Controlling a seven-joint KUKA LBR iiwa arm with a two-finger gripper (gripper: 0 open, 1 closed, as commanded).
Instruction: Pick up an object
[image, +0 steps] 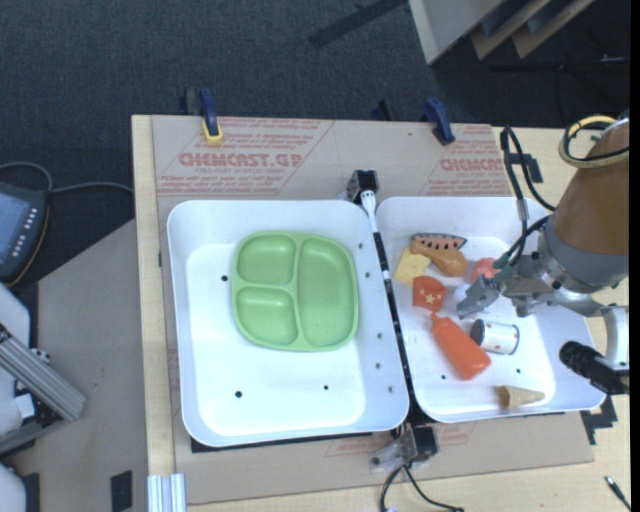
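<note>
Status: pick not yet accomplished, as judged from the view; no object is seen lifted, and every item lies on a bin floor. The tool (478, 297), a grey two-finger unit on the grey arm with an orange-brown band (590, 200), sits low inside the right shallow white plastic bin (455, 405); whether it is spread or closed cannot be told, and nothing is visibly caught in it. Candidate objects, placed relative to the tool: an orange carrot-shaped toy (460, 347) just below it; a small cylinder with a dark end and white body (497, 337) just below and to its right; a red block with a pale star mark (428, 293) just beside it on the left; a yellow wedge (411, 267) and a brown-and-dark slice-shaped toy (440, 250) up and to the left; a tan cone-like piece (520, 397) well below. The left white bin (200, 400), well apart to the left, holds a green three-compartment plastic plate (296, 290). Remaining: closing on an object and lifting it. Legible writing: red print "CHEMCAST" (238, 160) on the brown paper-faced tabletop (300, 135), repeated partly above the right bin.
</note>
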